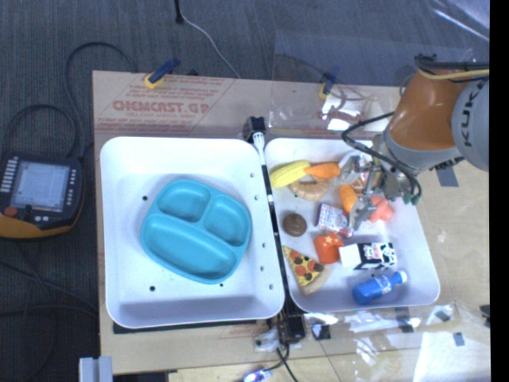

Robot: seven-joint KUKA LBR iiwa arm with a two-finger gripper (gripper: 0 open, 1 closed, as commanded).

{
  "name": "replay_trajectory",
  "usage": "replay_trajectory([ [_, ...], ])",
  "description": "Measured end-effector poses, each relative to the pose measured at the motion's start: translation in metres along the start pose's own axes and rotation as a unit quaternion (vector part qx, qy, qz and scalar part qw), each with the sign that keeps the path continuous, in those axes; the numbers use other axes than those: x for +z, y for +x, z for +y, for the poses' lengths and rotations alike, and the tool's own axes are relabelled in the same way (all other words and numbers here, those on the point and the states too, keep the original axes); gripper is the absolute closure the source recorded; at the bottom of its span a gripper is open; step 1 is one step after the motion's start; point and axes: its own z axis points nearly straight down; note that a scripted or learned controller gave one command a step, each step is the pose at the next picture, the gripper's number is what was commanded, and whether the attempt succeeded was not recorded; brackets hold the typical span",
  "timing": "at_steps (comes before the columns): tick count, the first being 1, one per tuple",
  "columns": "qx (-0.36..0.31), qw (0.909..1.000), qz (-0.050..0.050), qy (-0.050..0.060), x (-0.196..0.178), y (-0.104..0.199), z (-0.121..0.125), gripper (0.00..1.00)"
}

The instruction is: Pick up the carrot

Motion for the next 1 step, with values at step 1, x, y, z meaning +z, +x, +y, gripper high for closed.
replay_trajectory([
  [1,-0.007,1.0,0.003,0.0,0.0248,0.0205,0.0231,0.0],
])
